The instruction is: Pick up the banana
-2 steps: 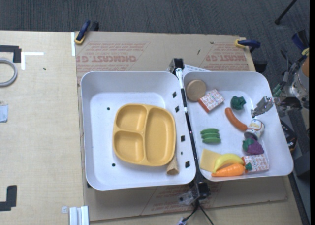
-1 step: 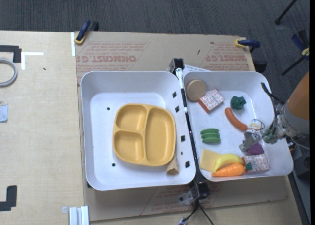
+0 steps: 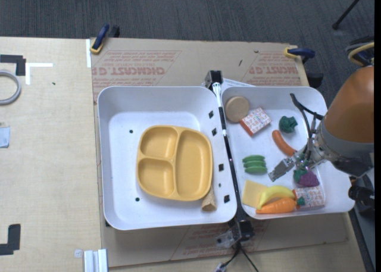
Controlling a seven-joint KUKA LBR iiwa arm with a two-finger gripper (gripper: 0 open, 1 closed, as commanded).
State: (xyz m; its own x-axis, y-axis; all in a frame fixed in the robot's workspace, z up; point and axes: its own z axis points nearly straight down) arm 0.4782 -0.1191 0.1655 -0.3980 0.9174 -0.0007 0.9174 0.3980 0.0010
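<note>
The bench [image 3: 47,163] carries a cardboard sheet [image 3: 178,62] on which two shallow white bins sit side by side, touching along their inner rims. The left bin [image 3: 113,146] holds a yellow divided tray [image 3: 175,162] with three compartments, lying a little right of the bin's middle, and a small tan cone-shaped piece [image 3: 209,203] just beside the tray's near right corner. The right bin [image 3: 271,95] is crowded with toy food. The arm [image 3: 351,116] enters from the right, its orange band bulking over the bin's right rim, and the wrist slants down and leftward into the bin. The gripper [image 3: 281,172] hangs low over the bin's middle, pointing left, just above the banana and beside a purple grape bunch [image 3: 308,178]; whether its fingers stand apart or together I cannot tell, and nothing shows between them. The banana [image 3: 278,193] lies near the front of the right bin, curved, resting against a yellow cheese wedge [image 3: 252,193] on its left and touching an orange carrot [image 3: 277,206] along its near side. A patterned red-and-white box [image 3: 311,196] lies just right of the banana. Further back are a green pea pod [image 3: 255,164], a red sausage [image 3: 283,142], a second patterned box [image 3: 256,121], a round tan cookie [image 3: 236,108] and a small dark green piece [image 3: 288,124].
</note>
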